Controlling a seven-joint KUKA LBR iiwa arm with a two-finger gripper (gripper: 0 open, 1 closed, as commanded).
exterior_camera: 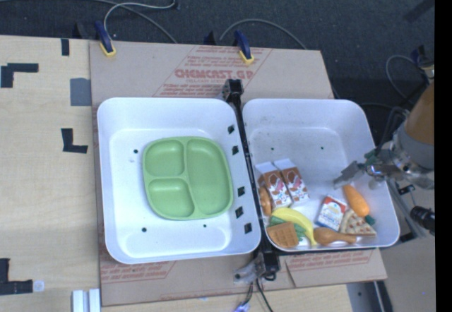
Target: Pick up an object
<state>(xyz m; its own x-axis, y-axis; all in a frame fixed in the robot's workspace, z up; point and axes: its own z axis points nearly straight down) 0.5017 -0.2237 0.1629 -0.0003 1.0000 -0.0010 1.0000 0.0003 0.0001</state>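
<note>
Two white bins on the bench. The left bin has one green divided plate. The right bin holds the pickable stuff, all bunched along its near edge: two small cartons, one banana, one carrot, one pizza slice. The far half is open floor. The pincer hovers just above the carrot, spread apart, gripping nothing.

Smooth glossy white plastic bins, matt green plastic tray, brown cardboard sheet beneath
</note>
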